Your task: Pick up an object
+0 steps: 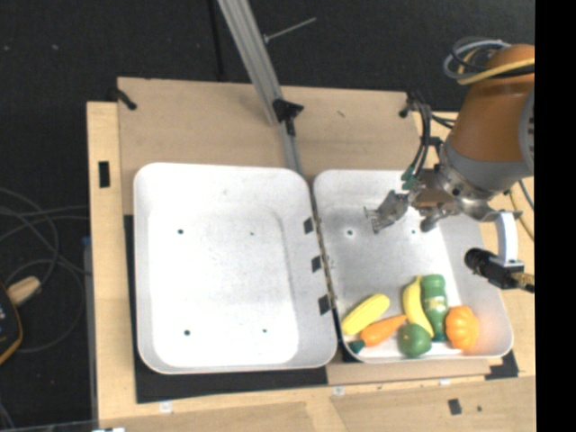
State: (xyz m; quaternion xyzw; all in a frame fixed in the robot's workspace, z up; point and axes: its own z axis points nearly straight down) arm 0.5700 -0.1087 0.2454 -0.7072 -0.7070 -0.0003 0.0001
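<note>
Several toy fruits and vegetables lie bunched in the near corner of the right bin [351,205]: a yellow corn-like piece [364,314], an orange carrot [382,330], a round green lime [414,340], a yellow banana [412,302], a green vegetable [434,293] and an orange fruit [461,327]. My gripper [407,218] hangs over the middle of that bin, farther back than the pile and apart from it. It is open, with bare bin floor showing between its fingers [387,212].
The left bin [225,268] lies beside the right one, with black clips along their shared edge. A slanted metal rail [256,52] runs from the top down to the bins' junction. A black fitting [490,266] sticks out near the right rim.
</note>
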